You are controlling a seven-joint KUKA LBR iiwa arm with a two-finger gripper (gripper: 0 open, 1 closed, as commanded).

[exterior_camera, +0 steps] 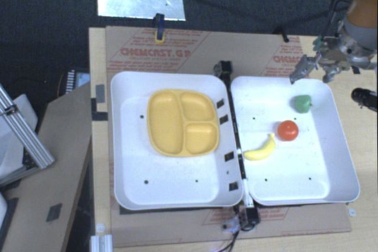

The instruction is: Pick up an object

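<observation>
The left bin (127,186) holds a yellow divided plate (182,123), lying flat near its middle. The right bin (331,177) holds three things: a green fruit (303,104) toward the far side, a red tomato (287,130) just nearer than it, and a banana (261,150) to the tomato's near left. The arm (360,12) reaches in from the far right, and its gripper (316,71) hangs over the bin's far rim, fingers spread apart with nothing between them. The green fruit lies near the gripper, just on its near side, apart from it.
</observation>
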